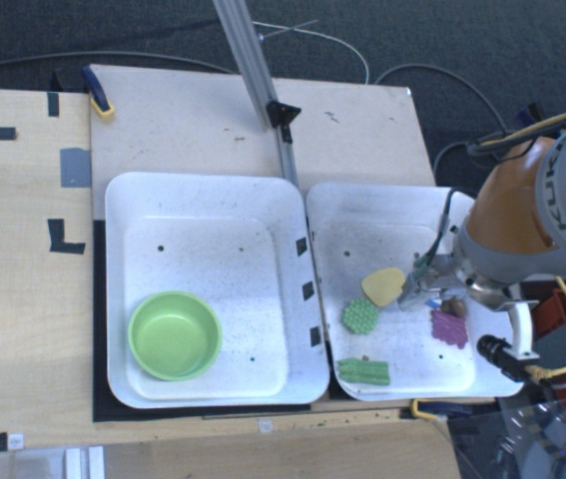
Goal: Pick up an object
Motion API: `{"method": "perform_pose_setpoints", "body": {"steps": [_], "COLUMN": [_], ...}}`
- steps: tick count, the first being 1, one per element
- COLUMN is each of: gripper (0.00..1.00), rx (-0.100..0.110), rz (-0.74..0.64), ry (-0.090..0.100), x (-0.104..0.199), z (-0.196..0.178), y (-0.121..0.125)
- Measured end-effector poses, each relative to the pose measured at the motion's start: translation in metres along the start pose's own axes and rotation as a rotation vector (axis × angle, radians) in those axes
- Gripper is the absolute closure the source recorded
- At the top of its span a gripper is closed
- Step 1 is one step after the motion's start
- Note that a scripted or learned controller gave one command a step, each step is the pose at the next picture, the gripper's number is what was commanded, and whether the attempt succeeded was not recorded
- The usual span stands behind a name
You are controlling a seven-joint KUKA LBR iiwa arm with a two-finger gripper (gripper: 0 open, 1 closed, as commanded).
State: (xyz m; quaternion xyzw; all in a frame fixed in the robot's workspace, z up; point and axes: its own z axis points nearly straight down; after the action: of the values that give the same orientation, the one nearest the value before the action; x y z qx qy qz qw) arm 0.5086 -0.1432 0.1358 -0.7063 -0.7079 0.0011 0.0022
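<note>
The tool (414,292) is low in the right bin (362,208), just beside the yellow piece (383,286); I cannot tell its state

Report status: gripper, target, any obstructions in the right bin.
Gripper low in right bin, beside yellow piece; grasp unconfirmed. Green round piece and purple piece crowd close.

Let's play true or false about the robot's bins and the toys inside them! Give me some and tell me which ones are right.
1. The green bowl sits in the left bin. True.
2. The purple toy lies in the left bin. False: it is in the right bin.
3. The gripper is beside the yellow piece. True.
4. The bowl is red. False: green.
</note>
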Motion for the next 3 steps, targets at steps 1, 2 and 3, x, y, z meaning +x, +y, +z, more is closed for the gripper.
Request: {"method": "perform_pose_setpoints", "body": {"steps": [1,2,3], "gripper": [1.00,1.00,1.00], "rx": [-0.008,-0.009,-0.006], "rz": [0.000,0.000,0.001], "ry": [-0.002,-0.003,-0.002], "x": [0.006,0.016,0.016], "z": [-0.047,-0.104,-0.127], "y": [0.007,0.006,0.006]}}
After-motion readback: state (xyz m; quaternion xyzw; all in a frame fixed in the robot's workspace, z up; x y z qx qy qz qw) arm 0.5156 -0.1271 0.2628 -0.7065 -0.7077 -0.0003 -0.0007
